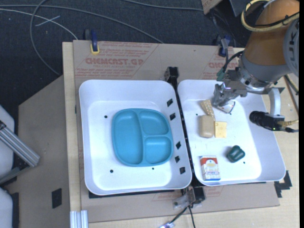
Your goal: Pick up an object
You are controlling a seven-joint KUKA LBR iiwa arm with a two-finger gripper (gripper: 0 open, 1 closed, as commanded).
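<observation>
1. We see the grey arm [268, 42] with its orange band reaching in from the right, over the far end of the right bin [259, 141].
2. The gripper [224, 102] hangs low in that bin's far half, near the wall shared with the left bin [95, 127]. We cannot tell whether it is wide or narrow, and we see nothing held in it.
3. Just to the left of the gripper's tip lies a tan cracker [207, 107], tilted. We cannot tell whether the two touch.
4. Nearer to us than the cracker sits a beige block [205, 126], with a yellow square [220, 129] touching its right side. Both lie flat on the bin floor, near the gripper but apart from it.
5. A dark green lump [235, 153] rests further toward the near right of the same bin, well apart from the gripper.
6. A small red and white box [210, 168] lies by the near rim of the right bin, left of the green lump.
7. In the left bin a blue divided plate [142, 137] lies flat in the middle, with three compartments facing up.
8. Both bins sit side by side on a brown board [133, 56] with red lettering; a blue clamp [95, 45] grips its far edge.
</observation>
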